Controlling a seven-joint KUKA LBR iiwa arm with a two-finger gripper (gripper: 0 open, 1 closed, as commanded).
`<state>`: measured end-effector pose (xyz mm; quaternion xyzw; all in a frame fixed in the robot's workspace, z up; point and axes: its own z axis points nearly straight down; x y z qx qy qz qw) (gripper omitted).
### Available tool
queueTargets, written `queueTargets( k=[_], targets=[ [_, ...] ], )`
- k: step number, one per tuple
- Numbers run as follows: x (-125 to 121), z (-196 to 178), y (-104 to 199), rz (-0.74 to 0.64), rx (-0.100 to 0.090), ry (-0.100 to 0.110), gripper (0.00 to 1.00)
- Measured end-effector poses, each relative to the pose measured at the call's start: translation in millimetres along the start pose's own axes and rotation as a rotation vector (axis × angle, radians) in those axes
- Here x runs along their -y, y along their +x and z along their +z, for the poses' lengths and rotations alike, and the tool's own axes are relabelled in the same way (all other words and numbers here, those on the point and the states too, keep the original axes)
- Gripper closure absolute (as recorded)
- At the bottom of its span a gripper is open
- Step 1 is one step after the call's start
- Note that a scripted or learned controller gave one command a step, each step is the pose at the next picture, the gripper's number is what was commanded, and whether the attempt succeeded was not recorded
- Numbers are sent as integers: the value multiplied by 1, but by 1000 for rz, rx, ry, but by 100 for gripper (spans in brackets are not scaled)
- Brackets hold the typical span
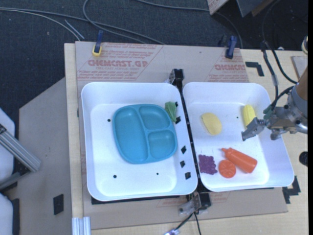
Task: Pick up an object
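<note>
I see the gripper over the right bin – fingers spread, holding nothing. Corn cob just beside it; carrot, lemon, grapes nearby – blue plate in left bin.

Bench bearing two white bins

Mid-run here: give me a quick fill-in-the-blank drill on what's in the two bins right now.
1. The divided plate in the left bin is coloured ____.
2. The purple grapes lie in the ____ bin.
3. The gripper hangs just below the yellow ____ at the right bin's far side.
4. The orange carrot lies against a round orange-red slice, to the ____ of the grapes in the camera view.

Missing words: blue; right; corn; right
</note>
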<state>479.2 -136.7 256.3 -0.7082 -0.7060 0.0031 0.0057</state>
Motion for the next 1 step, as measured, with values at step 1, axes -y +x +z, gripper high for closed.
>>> queueTargets(
  k=[1],
  targets=[
    [-2,-5,0,-4,2,-11,0]
  ],
)
